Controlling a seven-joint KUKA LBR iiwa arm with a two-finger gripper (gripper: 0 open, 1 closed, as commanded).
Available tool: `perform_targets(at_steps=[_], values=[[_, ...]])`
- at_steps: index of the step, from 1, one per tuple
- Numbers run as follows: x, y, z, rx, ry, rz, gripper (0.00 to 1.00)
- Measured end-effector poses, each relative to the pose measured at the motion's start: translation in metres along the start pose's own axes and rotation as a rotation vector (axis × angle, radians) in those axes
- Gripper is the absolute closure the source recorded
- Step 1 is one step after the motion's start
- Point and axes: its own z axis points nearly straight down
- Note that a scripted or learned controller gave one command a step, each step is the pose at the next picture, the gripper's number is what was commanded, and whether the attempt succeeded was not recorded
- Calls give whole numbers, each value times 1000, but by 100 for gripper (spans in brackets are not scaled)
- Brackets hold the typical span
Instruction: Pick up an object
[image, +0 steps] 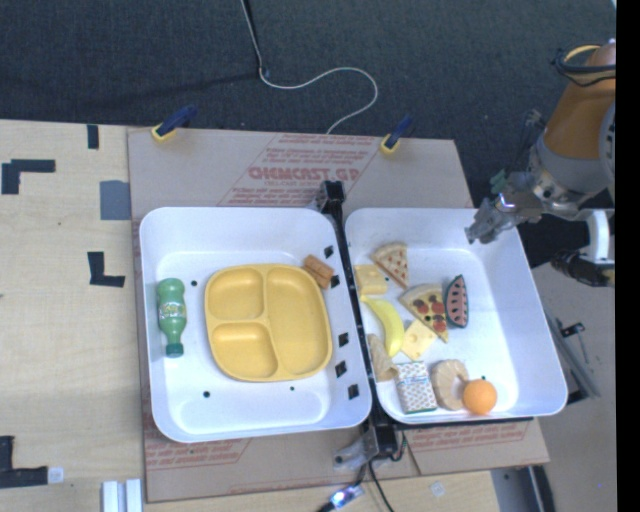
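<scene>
Over the far right corner of the right bin (540, 330) we see the gripper (482, 228), hanging at the end of the grey arm (580, 120) with its orange band; whether its jaws are parted or closed we cannot tell at this size, and nothing shows between them. Below and to its left the right bin holds a heap of toy food: a pizza slice (393, 263) at the far side, a watermelon slice (457, 300) nearest the gripper yet apart from it, a second pizza slice (428, 308) just beside the watermelon, a banana (388, 325) toward the bin's left wall, a small carton (415, 388) at the near side, a bread-like piece (447, 378) just beside it, and an orange (480, 397) touching that piece at the near right. Across the divider, the left bin (165, 235) carries a yellow divided plate (268, 322) in its middle (three compartments, all bare), a green bottle (171, 316) lying by the left wall, and a small brown piece (319, 270) just off the plate's far right corner. Both bins sit on a cardboard sheet (290, 175).
</scene>
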Motion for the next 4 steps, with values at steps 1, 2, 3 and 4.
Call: perform_targets(at_steps=[1,2,3,4], values=[[1,1,-21,3,1,1,100],[53,-1,-24,5,3,-4,100],[95,-16,-26,6,3,-4,100],[152,-21,-23,7,3,-5,100]])
